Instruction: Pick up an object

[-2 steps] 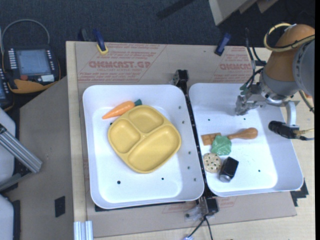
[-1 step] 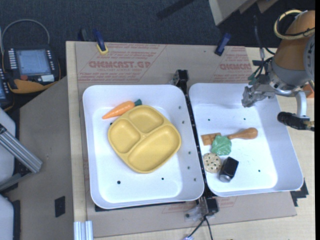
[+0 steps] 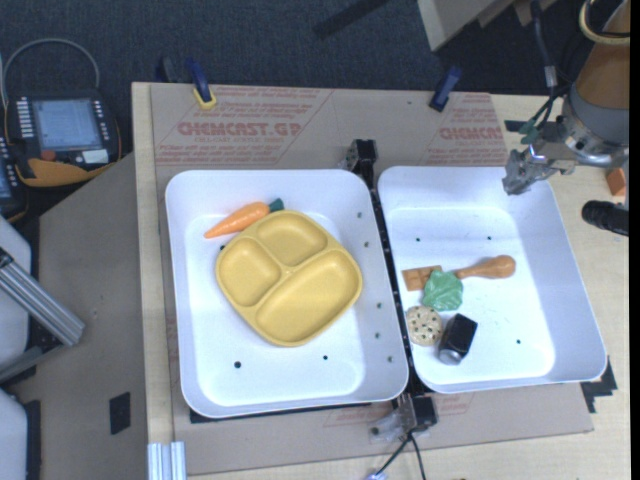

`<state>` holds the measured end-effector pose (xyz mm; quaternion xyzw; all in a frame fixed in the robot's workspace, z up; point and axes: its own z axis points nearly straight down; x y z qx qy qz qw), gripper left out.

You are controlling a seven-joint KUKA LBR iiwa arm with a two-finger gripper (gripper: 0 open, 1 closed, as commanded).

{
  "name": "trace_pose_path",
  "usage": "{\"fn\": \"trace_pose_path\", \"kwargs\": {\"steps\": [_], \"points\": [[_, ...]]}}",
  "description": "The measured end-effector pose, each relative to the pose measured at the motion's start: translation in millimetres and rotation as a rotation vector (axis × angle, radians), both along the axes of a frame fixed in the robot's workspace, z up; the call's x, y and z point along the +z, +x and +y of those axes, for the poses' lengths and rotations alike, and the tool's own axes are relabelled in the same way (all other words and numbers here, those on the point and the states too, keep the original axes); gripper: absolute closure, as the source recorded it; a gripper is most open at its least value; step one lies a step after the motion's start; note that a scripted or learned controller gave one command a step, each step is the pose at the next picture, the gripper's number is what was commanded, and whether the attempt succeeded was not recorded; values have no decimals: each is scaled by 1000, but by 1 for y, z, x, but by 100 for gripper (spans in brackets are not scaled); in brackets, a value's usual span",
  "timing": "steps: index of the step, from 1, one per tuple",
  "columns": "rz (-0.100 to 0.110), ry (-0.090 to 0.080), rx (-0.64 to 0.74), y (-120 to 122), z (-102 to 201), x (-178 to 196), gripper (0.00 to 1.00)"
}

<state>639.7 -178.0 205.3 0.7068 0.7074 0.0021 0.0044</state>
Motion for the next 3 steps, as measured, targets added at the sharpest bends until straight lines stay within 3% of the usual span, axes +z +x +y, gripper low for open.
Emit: {"fn": "trace_pose_path", "kwargs": {"steps": [1,3], "points": [[1,0,0,1,0,52,100],[13,6,5,-30,103,27,100]]}}
